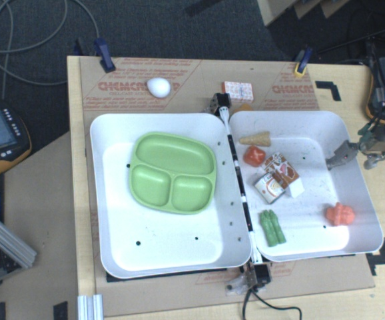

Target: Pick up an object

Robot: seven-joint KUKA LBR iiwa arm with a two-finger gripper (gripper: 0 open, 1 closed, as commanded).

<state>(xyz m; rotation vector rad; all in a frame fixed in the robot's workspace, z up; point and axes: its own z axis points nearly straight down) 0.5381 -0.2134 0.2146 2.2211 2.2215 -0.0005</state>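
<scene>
Gripper [342,155] at right bin's [362,199] edge – can't tell finger state – near carton [277,179], tomato [254,156], green beans [272,227]; green plate [173,173] in left bin [112,199].

Red print on cardboard sheet [186,72] under the bins, repeated at top left and top right; looks like "CHEMCR..." but too blurry to read fully. Small carton [277,177] in right bin [352,239] has brown/white label, text illegible. No other readable signs.
</scene>
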